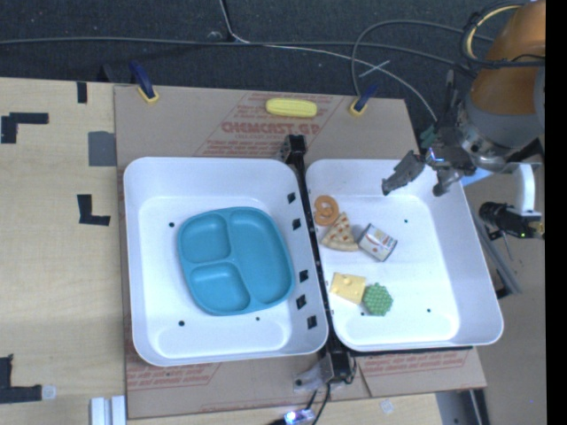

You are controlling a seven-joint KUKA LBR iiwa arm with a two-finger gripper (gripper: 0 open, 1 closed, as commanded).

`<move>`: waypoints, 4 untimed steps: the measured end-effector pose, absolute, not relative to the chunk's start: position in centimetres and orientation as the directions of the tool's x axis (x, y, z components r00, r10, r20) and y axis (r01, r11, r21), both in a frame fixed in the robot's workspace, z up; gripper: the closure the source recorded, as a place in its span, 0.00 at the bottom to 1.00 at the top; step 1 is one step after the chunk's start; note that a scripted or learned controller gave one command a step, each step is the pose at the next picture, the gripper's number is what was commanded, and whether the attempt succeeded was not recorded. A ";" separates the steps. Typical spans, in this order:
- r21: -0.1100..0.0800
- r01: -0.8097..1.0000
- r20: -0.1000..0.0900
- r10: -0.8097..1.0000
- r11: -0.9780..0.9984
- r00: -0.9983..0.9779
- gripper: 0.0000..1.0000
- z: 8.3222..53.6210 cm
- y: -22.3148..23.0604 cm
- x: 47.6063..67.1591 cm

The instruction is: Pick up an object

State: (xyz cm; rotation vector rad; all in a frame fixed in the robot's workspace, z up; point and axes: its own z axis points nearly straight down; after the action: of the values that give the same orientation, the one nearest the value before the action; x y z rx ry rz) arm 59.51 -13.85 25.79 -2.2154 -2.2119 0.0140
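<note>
We see the gripper (pixel 419 177) with its two dark fingers (pixel 399 174) spread wide and nothing between them, hanging over the far right corner of the right bin (pixel 447 317). One finger slants down to the left over the bin floor; the other sits closer to the bin's right wall. Behind them the grey wrist rises to the orange band (pixel 523 29) at the far right of the scene.

Well apart from the fingers, toward the bin's left side, lie the small objects. Farthest is a pretzel (pixel 326 209), just beside the divider between the bins. Touching it on the near side is a tan pizza slice (pixel 339 234). Just right of that lies a small silver can (pixel 377 243), on its side. Nearer to us a yellow cheese wedge (pixel 347 287) rests with a green broccoli piece (pixel 377 299) touching its right edge.

The left bin (pixel 146 237) bears a blue divided plate (pixel 235 259) with three compartments. Beyond both bins, on the cardboard sheet (pixel 204 118), a yellow banana (pixel 291 107) lies between two blue-and-yellow clamps (pixel 142 82).
</note>
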 end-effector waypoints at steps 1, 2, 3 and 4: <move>-0.001 1.000 0.000 1.000 0.001 -0.001 0.00 26.6 -13.8 59.7; -0.005 1.000 -0.001 1.000 0.001 -0.001 0.00 22.0 -13.1 59.6; -0.005 1.000 -0.001 1.000 0.001 -0.001 0.00 17.6 -13.5 59.3; -0.006 1.000 0.000 1.000 0.002 -0.002 0.00 13.2 -13.0 59.2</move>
State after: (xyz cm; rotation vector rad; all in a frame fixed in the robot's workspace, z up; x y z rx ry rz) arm 59.22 -13.02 13.15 -2.2168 -2.2205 0.0068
